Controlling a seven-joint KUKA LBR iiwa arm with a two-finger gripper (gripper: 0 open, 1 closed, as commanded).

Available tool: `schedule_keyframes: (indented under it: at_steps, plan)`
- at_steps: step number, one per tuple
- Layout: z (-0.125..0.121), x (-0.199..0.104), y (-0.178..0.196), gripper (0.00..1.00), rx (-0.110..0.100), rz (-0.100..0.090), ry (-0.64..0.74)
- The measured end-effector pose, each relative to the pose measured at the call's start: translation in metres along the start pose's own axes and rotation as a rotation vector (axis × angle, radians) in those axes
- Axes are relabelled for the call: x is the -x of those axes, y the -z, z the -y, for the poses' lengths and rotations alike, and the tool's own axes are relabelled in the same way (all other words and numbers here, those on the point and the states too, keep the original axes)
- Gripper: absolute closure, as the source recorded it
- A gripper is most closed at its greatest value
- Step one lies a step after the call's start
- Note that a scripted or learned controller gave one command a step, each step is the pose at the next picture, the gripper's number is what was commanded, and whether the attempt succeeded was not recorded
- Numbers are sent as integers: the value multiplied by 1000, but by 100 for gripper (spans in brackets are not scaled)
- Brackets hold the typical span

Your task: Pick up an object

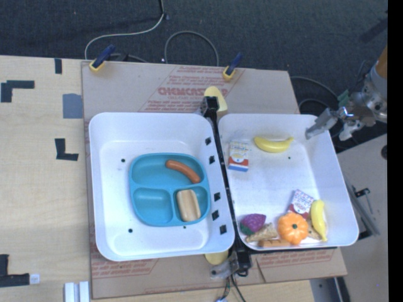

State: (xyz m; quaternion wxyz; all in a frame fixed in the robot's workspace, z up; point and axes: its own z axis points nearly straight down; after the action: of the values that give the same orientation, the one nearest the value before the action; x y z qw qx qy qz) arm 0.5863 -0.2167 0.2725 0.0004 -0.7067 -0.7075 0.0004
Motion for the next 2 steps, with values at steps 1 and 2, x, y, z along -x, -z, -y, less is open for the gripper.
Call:
schedule_keyframes:
  at_steps: [1,2]
  plan:
    - [-83,-24,-169,0,-3,-2,4]
    - [-86,-100,-180,0,12,12,5]
